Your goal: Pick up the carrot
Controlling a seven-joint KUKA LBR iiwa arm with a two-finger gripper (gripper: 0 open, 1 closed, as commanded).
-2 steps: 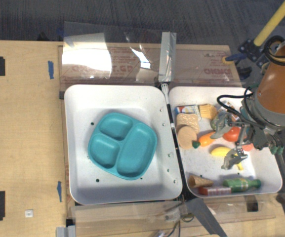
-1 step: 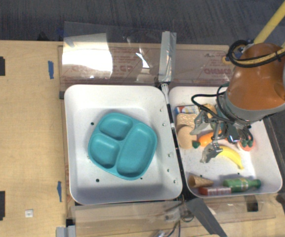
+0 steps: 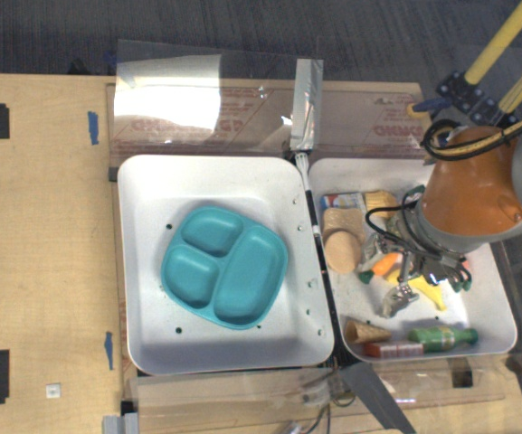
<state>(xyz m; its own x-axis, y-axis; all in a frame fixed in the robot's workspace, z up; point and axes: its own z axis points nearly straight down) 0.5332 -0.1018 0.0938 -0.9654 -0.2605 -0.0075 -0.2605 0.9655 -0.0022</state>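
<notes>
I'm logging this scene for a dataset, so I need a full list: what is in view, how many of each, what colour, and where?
Bins: two, white, side by side on the bench.
Divided plate: one, teal, middle of the left bin.
Carrot: one, orange, middle of the right bin, partly under the gripper.
Potato-like item: one, tan, left part of the right bin.
Bottle: one, green, lying along the right bin's near edge.
Cone-like item: one, brown, near left corner of the right bin.
Yellow item: one, right of the gripper; type unclear.
Clear sheet: one, behind the left bin.
Arm: one, grey with orange band, over the right bin.
Gripper: one, low over the right bin beside the carrot.
</notes>
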